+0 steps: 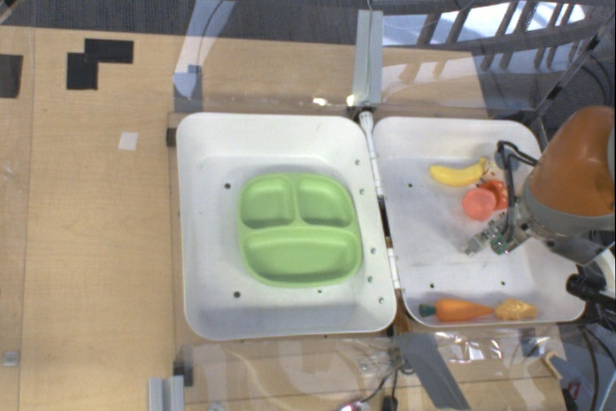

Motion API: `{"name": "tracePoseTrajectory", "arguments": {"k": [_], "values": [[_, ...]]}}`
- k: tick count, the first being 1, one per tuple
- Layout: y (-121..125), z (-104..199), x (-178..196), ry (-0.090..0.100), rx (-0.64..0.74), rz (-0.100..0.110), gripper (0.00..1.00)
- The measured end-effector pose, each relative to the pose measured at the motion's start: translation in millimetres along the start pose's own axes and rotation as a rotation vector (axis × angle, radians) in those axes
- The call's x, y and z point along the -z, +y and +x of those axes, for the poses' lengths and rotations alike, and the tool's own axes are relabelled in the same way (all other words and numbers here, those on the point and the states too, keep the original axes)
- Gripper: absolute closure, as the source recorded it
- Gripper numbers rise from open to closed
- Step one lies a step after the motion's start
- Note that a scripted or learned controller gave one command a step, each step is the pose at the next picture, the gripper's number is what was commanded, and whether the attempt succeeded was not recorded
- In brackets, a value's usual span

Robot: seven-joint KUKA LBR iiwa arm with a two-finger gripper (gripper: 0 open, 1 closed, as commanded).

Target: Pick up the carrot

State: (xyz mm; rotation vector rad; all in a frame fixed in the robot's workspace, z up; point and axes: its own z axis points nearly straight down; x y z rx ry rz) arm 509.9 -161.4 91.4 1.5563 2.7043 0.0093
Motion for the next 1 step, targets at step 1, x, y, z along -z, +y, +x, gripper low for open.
{"name": "tracePoseTrajectory", "arguments": {"k": [1], "values": [[-25.5,-34.0,122.9,0.008,-0.290,0.012,1.00]]}}
